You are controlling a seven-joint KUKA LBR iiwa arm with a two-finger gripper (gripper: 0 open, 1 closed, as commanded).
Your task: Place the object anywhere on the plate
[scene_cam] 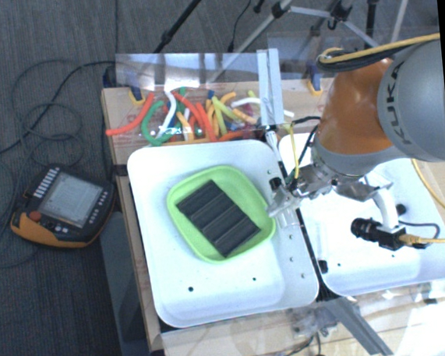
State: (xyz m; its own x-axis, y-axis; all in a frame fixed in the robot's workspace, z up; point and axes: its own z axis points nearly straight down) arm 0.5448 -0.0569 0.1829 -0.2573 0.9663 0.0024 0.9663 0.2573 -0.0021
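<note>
A black ribbed rectangular object lies flat on the light green plate, turned diagonally across its middle. The plate rests in the left white bin, toward its upper centre. My gripper hangs just right of the plate's right rim, over the edge where the two bins meet. It is apart from the black object, and I see nothing held in it.
The right white bin lies under the arm's wrist. A pile of coloured tubes sits behind the bins inside a clear-walled box. A teach pendant lies on the floor to the left.
</note>
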